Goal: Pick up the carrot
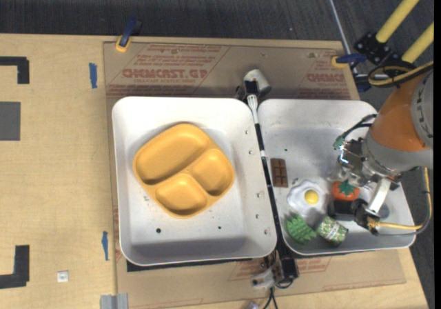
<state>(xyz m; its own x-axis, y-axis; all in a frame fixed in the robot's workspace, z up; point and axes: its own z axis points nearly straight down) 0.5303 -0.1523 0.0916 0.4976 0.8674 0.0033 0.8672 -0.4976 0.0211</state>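
Note:
The carrot (346,191) is a short orange piece with a green top. It lies in the right bin (303,121), towards its front right. My gripper (349,178) is low in that bin, directly over the carrot's far side, and hides part of it. The grey arm with its orange band (400,128) reaches in from the right.
Beside the carrot lie a fried egg (306,197), a green leafy vegetable (298,228), a green can (331,230) and a brown chocolate bar (279,172). A yellow divided plate (182,168) sits in the left bin (131,232). The back half of the right bin is bare.

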